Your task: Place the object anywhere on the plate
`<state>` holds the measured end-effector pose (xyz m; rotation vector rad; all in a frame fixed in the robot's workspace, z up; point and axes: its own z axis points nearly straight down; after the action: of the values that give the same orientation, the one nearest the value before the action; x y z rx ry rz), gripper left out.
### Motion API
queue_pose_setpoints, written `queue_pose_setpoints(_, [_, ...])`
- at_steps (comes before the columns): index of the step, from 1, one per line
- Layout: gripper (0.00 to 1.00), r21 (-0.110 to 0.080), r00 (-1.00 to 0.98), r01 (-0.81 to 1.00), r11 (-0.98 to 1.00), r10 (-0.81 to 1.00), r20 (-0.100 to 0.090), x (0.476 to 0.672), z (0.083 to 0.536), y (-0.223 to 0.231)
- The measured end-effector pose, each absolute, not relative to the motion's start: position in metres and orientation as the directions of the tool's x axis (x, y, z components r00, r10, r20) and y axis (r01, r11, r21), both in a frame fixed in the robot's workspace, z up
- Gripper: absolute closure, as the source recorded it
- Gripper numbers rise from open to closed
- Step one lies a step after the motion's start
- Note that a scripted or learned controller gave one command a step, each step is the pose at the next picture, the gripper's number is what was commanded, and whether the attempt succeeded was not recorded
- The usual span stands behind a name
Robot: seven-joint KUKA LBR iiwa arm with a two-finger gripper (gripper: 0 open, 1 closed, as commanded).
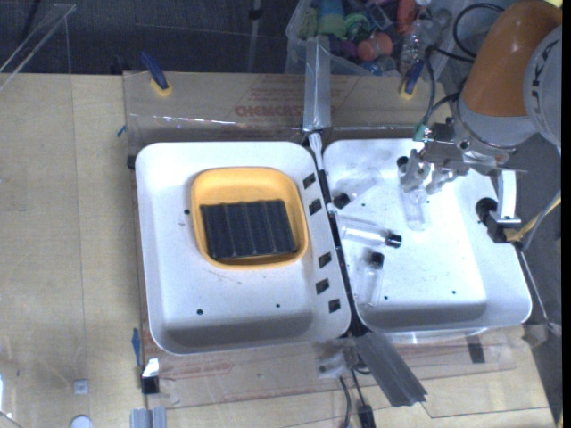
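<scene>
We see left bin: yellow plate holding a dark ribbed block | right bin: clear tube-like objects beside the divider, away from the plate | gripper above right bin, grip unreadable

We see open floor around the plate in the left bin, widest along the near side. A black ridged block covers most of the plate's middle. The divider stands between the bins. In the right bin, clear objects lie near the divider; its near right is free.
</scene>
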<state>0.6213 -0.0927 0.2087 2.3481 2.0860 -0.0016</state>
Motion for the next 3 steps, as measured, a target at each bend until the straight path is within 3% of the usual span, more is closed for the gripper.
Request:
queue_pose_setpoints(1, [1.0,-0.003,0.026,1.0,-0.026,1.0,0.001,0.634,0.184,-0.074])
queue_pose_setpoints(2, [0.0,-0.003,0.026,1.0,-0.026,1.0,0.001,0.634,0.184,-0.074])
queue_pose_setpoints(3, [0.0,0.005,-0.304,0.953,0.304,0.953,-0.003,0.633,0.201,-0.157])
